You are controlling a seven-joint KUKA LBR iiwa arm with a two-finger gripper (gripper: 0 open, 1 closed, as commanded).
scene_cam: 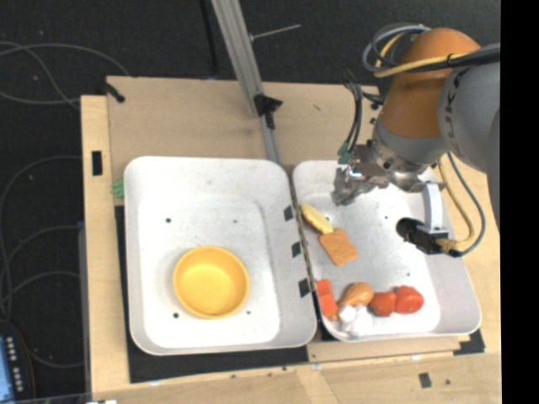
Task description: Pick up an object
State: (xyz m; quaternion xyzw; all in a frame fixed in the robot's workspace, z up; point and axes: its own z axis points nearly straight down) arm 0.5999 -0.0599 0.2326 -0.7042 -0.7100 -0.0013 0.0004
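Yellow and round, a smooth bowl [210, 281] sat in the left bin [152, 183]. The gripper [344, 190] hung over the right bin's [455, 293] far-left corner, above a flat tan cracker [338, 247]; I couldn't tell its jaws.

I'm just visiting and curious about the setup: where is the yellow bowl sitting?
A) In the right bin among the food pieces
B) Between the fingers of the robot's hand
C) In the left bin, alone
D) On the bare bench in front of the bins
C: the yellow bowl rests by itself in the left bin, while the small food pieces lie in the right bin below the hand.
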